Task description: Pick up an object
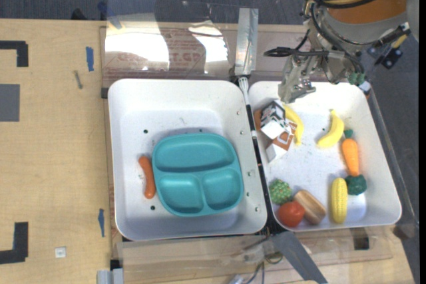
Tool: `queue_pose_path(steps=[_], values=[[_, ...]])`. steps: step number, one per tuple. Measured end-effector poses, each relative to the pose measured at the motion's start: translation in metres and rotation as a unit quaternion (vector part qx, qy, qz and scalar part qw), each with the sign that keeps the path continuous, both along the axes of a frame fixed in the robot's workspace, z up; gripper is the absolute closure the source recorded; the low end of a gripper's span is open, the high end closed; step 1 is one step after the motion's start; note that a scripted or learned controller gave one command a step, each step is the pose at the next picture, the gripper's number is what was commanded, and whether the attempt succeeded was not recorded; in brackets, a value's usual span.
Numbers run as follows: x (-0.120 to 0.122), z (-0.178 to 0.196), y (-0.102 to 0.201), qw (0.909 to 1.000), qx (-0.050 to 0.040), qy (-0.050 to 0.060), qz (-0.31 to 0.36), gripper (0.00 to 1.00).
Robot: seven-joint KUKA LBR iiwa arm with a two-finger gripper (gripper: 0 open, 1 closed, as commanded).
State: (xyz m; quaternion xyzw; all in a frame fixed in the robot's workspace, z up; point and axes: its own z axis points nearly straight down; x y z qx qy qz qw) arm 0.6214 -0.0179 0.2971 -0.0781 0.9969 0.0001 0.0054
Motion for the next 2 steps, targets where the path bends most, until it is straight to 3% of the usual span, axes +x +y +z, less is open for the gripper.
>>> queue_pose_path(steps=[1, 2], values=[[0.015, 0.008, 0.014, 0.9970, -0.0004, 0.000, 0.077, 1.00], [0.017, 0.020, 0.015, 0.9971, -0.0002, -0.005, 0.076, 1.00]])
